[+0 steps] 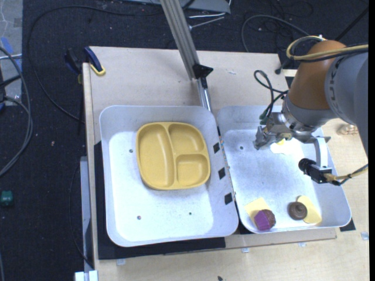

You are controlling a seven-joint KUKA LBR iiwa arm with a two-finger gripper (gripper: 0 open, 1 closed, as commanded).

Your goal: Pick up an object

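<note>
My gripper hangs low over the back of the right bin, under the grey arm and its orange band. A pale yellow object lies right beside it, partly hidden by the wrist. At the bin's front edge a purple lump rests against a yellow piece. A brown round object sits to their right, next to another yellow piece.
The left bin holds a yellow divided plate. A metal pole slants down to the gap between the bins. Cables loop beside the arm at the back right.
</note>
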